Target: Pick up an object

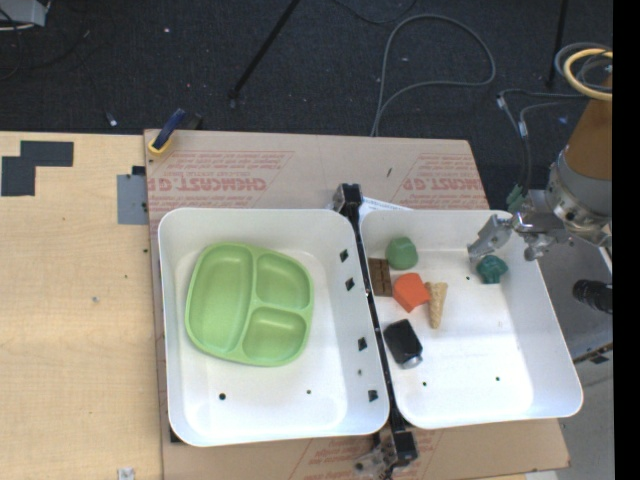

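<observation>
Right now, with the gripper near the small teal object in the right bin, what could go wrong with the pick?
1. The teal object is small and lies close to the right bin's far wall, so the gripper, hanging just above it, may strike the wall or push the object away.
2. The orange block, cone, green lump and brown piece sit crowded together; a pick there might nudge neighbours.

A robotics lab (loose cables [440, 28] across dark floor, plywood bench [70, 308]).
</observation>
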